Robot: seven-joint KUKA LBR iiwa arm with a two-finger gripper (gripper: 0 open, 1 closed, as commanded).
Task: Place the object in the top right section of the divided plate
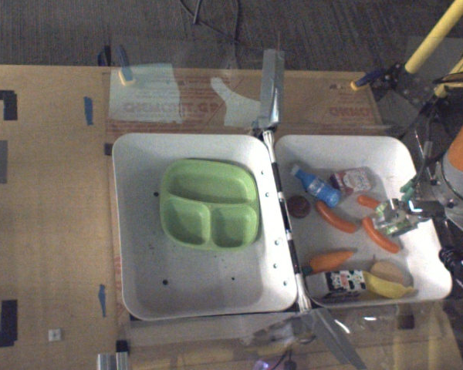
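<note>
Green divided plate (pixel 210 204) sits alone in the left bin (pixel 131 230), kept clear as the drop target; its top right section has nothing in it. Everything else is right of the plate in the right bin (pixel 370 146): blue bottle (pixel 317 186), two red sausages (pixel 337 217), carrot (pixel 332 260), banana (pixel 389 286), small carton (pixel 343 281). End effector (pixel 395 219) hovers low at the far-right sausage (pixel 381 236), likely the pick target. Can't tell if it is open or gripping; too blurred.
</note>
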